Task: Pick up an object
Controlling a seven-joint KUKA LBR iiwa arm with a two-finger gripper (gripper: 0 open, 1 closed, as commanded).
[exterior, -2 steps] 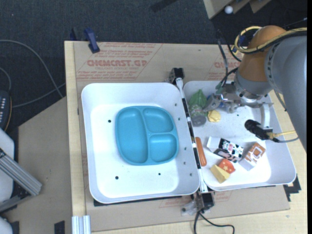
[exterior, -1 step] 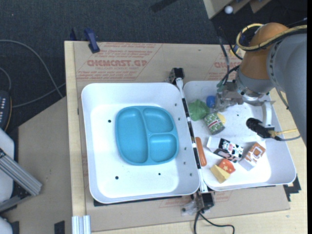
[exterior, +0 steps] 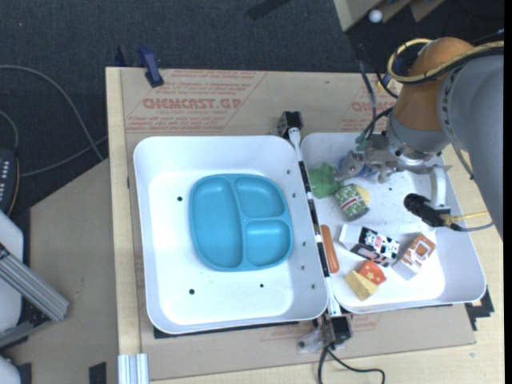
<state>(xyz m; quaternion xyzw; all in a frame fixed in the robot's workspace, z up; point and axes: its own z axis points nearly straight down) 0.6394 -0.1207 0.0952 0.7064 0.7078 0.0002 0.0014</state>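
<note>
My gripper (exterior: 362,163) hangs low over the far end of the right bin (exterior: 464,274), under the grey wrist with its orange band (exterior: 428,94). Just left of it lies a green soft item (exterior: 322,180). A small green-labelled can (exterior: 350,201) lies on its side right below the gripper. Nearer the front lie an orange stick (exterior: 328,249), a black-and-white toy (exterior: 376,245), a small brown and white box (exterior: 414,254) and a yellow and red block (exterior: 366,280). Nothing shows as held.
The left bin (exterior: 160,278) holds a blue divided plate (exterior: 240,220). A clamp (exterior: 291,123) sits on the ridge between the bins at the far side. A black fitting with a yellow cable (exterior: 424,208) lies over the right bin's right side.
</note>
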